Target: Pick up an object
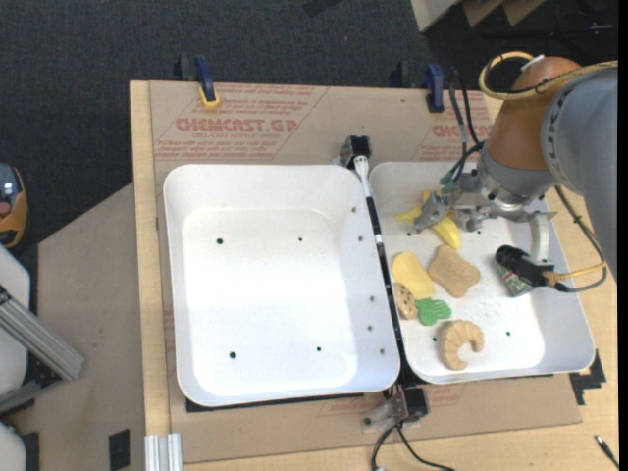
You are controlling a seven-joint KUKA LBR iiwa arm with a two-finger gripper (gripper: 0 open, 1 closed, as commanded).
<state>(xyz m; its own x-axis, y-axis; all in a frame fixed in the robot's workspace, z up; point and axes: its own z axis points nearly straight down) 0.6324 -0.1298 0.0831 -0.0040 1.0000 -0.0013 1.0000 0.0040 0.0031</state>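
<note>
While the fingers (439, 214) sit low over the small yellow banana-shaped toy (444, 229) in the right white bin (564, 346), their spread cannot be told. Best centre on it, clear of the tan bread-slice toy (454, 271).

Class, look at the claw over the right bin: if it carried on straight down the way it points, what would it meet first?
Most likely the yellow banana-like piece lying directly under the claw in the right bin. Depth is hard to judge from this slanted view, so the claw may already be touching it.
</note>
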